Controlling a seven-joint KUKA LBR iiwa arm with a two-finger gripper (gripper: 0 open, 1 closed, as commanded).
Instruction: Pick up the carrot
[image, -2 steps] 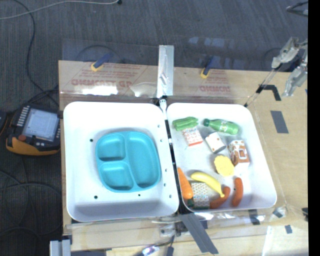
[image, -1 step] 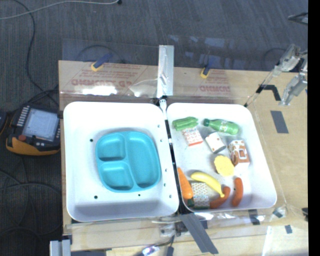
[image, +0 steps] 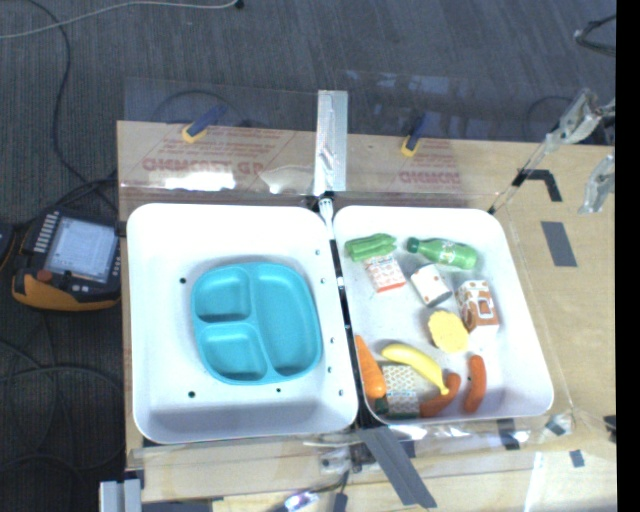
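Two shallow white plastic bins sit side by side on the bench. The left bin (image: 150, 300) holds a turquoise plastic tray with three compartments (image: 257, 320). The right bin (image: 520, 320) is crowded with toy groceries.

The smooth orange tapered toy carrot (image: 370, 370) lies in the right bin, hard against its left wall and near the front left corner. Its long axis runs almost front to back along that wall, leaning slightly. The slimmer end points toward the back of the bin, and the thicker end lies toward the front, angled a little to the right. Whether it has a green top cannot be made out.

Just to its right are a curved yellow banana (image: 415, 362) and a speckled flat packet (image: 400, 388), the packet touching the carrot's thick end. A red sausage-shaped piece (image: 475, 383) lies farther right. A green plastic bottle (image: 442, 252) lies near the back wall, well apart from the carrot.
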